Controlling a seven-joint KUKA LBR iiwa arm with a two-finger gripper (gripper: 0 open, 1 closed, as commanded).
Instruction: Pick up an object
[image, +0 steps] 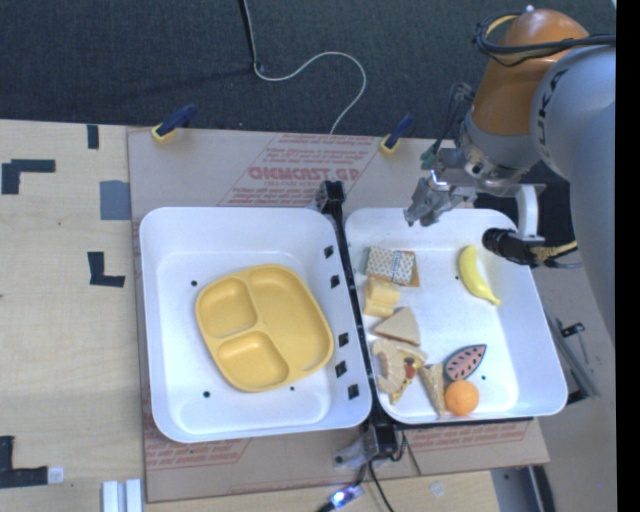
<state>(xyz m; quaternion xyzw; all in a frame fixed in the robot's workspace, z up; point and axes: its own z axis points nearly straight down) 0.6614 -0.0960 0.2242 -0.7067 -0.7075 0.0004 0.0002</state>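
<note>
The right bin (520, 330) holds a yellow banana (477, 275), a checkered cracker (390, 265), a cheese block (381, 298), a sandwich wedge (399, 328), a pizza slice (398, 370), a watermelon slice (465, 359) and an orange (461, 398). My gripper (424, 209) hangs over the bin's far edge, up and left of the banana and apart from every item. Nothing is seen between its fingers.
A yellow divided plate (262, 326) lies in the left bin (175, 300). A black clip (330, 196) sits where the bins meet at the back. The arm's orange band (512, 80) and grey body fill the upper right. A white cable (300, 70) loops behind the bench.
</note>
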